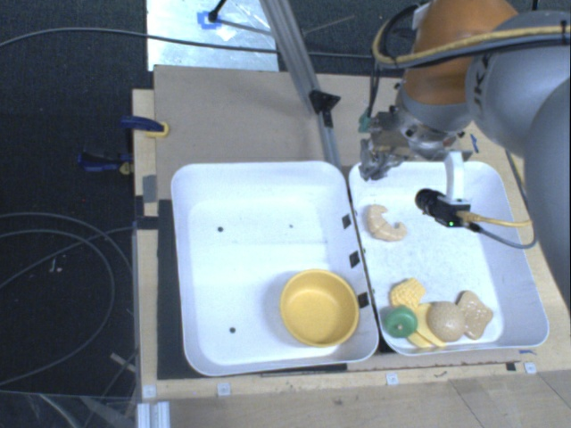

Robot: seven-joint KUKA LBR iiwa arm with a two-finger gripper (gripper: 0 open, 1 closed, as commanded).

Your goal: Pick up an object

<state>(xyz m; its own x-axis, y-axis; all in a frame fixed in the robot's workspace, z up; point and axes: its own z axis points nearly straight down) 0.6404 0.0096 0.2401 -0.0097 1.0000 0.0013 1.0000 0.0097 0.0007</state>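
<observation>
Two white bins (259,185), the left flecked with a few dark specks. Bowl (319,307): plain yellow. Croissant (385,224): pale tan. Waffle (409,293): yellow, grid-patterned. A green disc (401,322), perhaps a toy. Bun (445,320) and biscuit (475,313): beige. Arm (517,87) grey, with an orange band (455,34); yellow cable (500,223). Bench (232,114): brown.

The arm (500,69) is cut off by the top and right edges. The gripper (382,163) is small and dark — its tips are too hard to see. At 5 o'clock, toys (437,317) lie piled up, some partly covered — shapes unclear.
</observation>
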